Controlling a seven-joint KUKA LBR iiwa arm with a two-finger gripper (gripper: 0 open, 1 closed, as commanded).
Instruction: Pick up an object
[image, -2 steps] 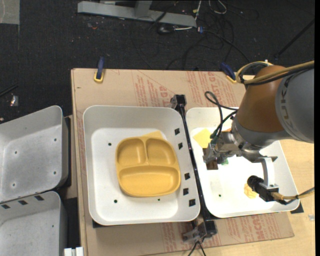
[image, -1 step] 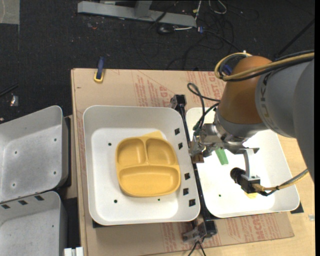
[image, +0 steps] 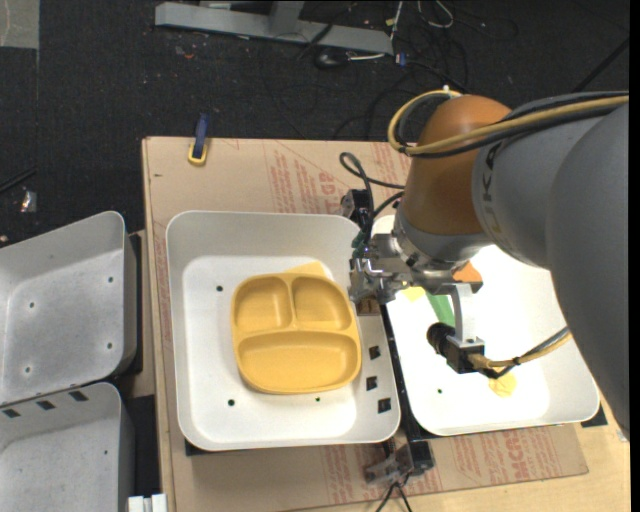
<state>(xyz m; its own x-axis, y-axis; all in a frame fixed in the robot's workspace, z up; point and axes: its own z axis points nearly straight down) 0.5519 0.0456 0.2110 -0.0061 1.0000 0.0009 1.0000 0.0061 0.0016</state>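
Dark floor (image: 90, 90) strewn with cables is seen behind a brown table (image: 290, 170). A small blue and yellow clamp (image: 200, 140) is noted at the table's far left edge.

Two white bins are set side by side. In the left bin (image: 200, 300) a yellow divided plate (image: 295, 335) with three compartments is laid flat, near the centre. The right bin (image: 540, 390) is largely covered by the grey arm (image: 560, 190). A green item (image: 441, 303) is glimpsed there under the wrist, and a small yellow piece (image: 503, 385) is seen nearer the front.

The wrist is held low over the strip between the bins, just beside the plate's far right corner. The jaws are hidden under the wrist. How far they are spread cannot be told, and nothing is seen gripped.
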